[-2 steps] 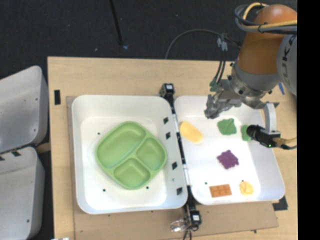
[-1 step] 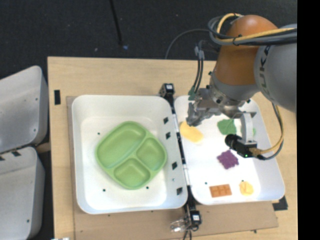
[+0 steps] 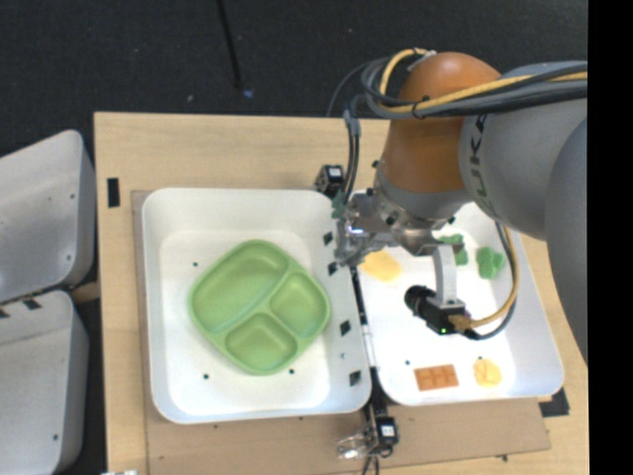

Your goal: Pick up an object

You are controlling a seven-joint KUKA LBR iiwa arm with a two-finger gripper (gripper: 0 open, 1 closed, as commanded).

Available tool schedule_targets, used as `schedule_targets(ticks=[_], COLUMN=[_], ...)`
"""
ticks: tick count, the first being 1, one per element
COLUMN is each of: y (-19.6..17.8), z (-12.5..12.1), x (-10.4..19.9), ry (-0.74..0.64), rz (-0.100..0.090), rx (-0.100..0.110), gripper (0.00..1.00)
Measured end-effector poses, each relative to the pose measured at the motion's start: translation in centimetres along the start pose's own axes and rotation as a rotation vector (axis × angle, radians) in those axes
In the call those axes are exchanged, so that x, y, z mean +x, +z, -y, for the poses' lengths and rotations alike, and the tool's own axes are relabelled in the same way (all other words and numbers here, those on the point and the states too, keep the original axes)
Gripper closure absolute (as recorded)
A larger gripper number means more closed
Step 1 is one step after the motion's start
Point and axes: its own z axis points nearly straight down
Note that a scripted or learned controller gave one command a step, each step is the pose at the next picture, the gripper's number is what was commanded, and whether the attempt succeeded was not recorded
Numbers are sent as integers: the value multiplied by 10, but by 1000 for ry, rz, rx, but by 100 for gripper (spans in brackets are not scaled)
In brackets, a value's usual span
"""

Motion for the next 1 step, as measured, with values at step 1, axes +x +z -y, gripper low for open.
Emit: schedule_targets(ticks=[1], y=[13], z=[18], x=[49], ry=[0], rz=[0], rx=[0], gripper=[100])
